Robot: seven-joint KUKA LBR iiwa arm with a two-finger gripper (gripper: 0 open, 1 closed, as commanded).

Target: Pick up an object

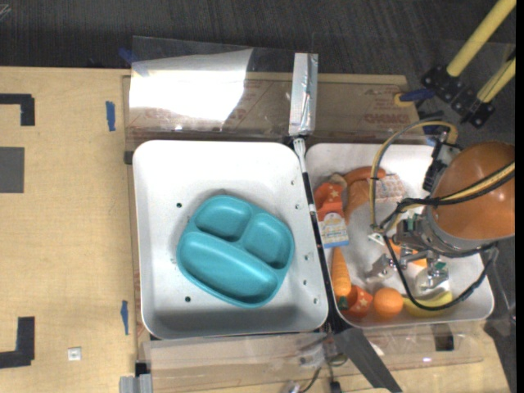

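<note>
Claw (403, 262): low in the right bin (479, 308); I cannot tell how it is set.
Orange (388, 302): just below the claw.
Banana (429, 301): beside it, lower right.
Carrot (341, 273): off to its left.
Blue tray (235, 249): well left, in the other bin (155, 219).

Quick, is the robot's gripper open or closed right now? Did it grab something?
Gripper: cannot be told. It is low in the right bin among the toy food, hidden by its own wrist and cables.
</note>
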